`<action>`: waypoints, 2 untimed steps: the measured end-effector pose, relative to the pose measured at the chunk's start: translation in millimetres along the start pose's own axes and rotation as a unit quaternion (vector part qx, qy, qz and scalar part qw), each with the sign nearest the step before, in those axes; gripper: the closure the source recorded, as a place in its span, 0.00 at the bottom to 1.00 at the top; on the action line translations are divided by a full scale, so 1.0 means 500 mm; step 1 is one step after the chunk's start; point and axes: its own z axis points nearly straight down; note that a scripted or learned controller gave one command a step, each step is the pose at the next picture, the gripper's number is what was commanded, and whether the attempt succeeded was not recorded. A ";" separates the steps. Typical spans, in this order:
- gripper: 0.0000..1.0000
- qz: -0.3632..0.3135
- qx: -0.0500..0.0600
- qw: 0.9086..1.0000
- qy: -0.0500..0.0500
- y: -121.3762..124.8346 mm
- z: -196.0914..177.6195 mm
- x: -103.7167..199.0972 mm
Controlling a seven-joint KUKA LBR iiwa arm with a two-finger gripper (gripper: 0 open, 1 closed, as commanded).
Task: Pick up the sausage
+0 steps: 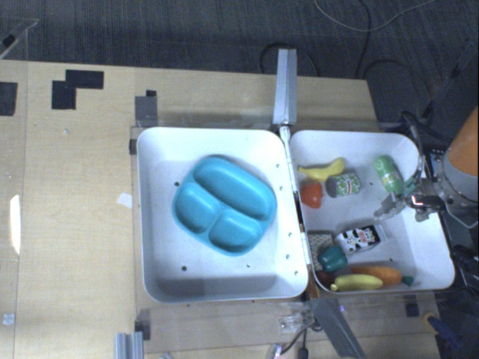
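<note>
Pale wooden bench [67,223] on dark carpet [187,13] bears two white bins [150,200]; claw [400,200] grip unclear, cannot tell

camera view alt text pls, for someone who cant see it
Overhead slanted view of two white bins: the left bin holds a blue divided tray, and the right bin holds small toy foods, including a banana, a tomato, a carrot and a green bottle. The gripper hangs over the right bin's right side.
</note>
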 end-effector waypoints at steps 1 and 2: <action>0.00 0.050 -0.008 0.999 -0.002 -0.012 0.222 0.122; 0.00 0.219 -0.004 0.976 0.001 0.040 0.225 0.057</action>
